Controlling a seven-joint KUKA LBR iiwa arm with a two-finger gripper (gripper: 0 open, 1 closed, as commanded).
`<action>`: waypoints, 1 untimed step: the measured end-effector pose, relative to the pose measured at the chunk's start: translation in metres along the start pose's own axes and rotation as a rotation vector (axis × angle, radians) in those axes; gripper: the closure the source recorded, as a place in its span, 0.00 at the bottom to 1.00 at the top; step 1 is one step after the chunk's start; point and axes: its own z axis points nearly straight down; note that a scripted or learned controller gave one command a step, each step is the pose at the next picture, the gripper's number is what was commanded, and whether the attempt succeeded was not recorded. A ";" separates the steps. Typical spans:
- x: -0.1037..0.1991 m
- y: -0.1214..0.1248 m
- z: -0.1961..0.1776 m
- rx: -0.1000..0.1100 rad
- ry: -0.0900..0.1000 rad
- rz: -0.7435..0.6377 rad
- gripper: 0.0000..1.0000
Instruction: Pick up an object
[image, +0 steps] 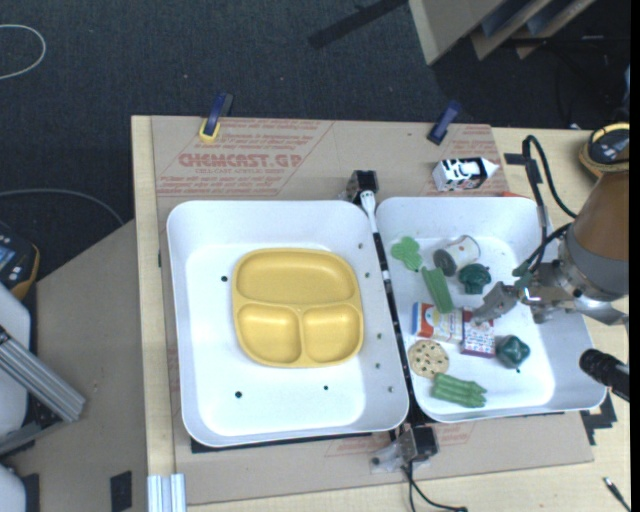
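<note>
The arm (600, 240) entered from the right edge of the frame, and its gripper (497, 300) hung over the middle of the right bin (520, 208). Whether the gripper was open or closed could not be told from this slant. No item could be seen held in it.

The right bin held the loose items. A green leaf-shaped piece (405, 251) lay at its upper left, with a long green stick (437, 288) just below it. A small pale cup on its side (458, 250) sat near the top centre, a dark green lump (474, 277) just beside it. A printed card with red and blue (438, 322) and a pink card (479, 339) lay in the middle, directly under and beside the gripper. A biscuit (428, 357) and a bundle of green beans (458, 390) occupied the lower left, and a second dark green lump (513, 350) sat lower right.

The left bin (190, 230) held a yellow divided tray (297, 305).

Judgement: the approach step was in hand, with nothing yet lifted. The pink card lay nearest the gripper, but flat cards are poor candidates. The next move called for settling over one raised item, likely a dark green lump, descending squarely and closing on it without nudging its neighbours
</note>
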 end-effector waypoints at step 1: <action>0.000 0.003 -0.006 -0.013 -0.002 -0.003 0.00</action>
